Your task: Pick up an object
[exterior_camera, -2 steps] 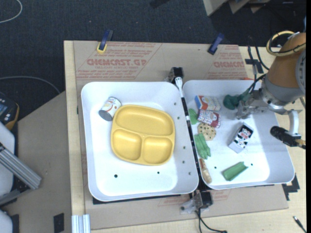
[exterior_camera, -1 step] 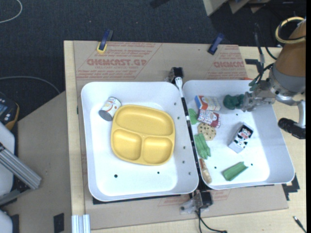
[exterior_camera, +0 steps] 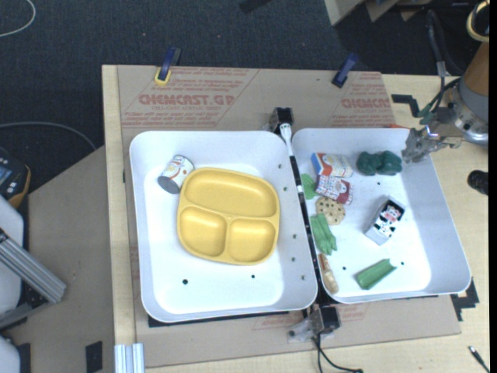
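Bins sit side by side on the desk [exterior_camera: 116,208]. Left bin [exterior_camera: 151,270] holds a yellow divided plate [exterior_camera: 228,214] and a small can [exterior_camera: 174,172] lying at its upper left corner. Right bin [exterior_camera: 435,239] holds a red and white carton [exterior_camera: 332,179], a cookie [exterior_camera: 332,210], a dark green lump [exterior_camera: 379,162], a black and white box [exterior_camera: 386,221] and a green wedge [exterior_camera: 375,273]. My claw [exterior_camera: 420,142] hangs over the upper right rim of the right bin, just beside the lump. I cannot tell how far it is open, and I see nothing in it.
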Motion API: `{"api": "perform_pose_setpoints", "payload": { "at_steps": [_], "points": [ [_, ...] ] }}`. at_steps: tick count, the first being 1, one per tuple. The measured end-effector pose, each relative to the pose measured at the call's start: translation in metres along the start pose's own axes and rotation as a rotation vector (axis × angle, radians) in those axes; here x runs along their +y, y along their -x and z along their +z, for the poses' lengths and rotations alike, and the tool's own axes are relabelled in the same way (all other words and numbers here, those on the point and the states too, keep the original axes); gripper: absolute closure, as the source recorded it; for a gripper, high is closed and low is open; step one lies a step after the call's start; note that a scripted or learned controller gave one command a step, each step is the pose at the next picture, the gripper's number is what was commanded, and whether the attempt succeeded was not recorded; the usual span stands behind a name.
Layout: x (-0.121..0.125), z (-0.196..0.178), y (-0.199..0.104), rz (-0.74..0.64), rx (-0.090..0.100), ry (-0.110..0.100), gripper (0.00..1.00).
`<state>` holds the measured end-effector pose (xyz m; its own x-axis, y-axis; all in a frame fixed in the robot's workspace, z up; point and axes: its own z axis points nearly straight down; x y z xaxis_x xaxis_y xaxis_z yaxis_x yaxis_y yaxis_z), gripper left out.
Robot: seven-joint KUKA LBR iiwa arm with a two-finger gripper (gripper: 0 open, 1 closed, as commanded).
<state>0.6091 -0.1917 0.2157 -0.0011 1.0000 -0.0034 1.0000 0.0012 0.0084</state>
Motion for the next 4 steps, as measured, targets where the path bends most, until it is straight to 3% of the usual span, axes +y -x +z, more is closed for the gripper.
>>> {"api": "perform_pose_setpoints", "payload": {
  "at_steps": [1,3,4],
  "points": [
    [0.001,-0.010,0.000,0.000,0.001,-0.003,1.00],
    [-0.023,-0.024,-0.108,-0.003,0.006,-0.012,1.00],
    [-0.034,-0.002,-0.162,-0.003,0.005,-0.013,1.00]
  ]
}}
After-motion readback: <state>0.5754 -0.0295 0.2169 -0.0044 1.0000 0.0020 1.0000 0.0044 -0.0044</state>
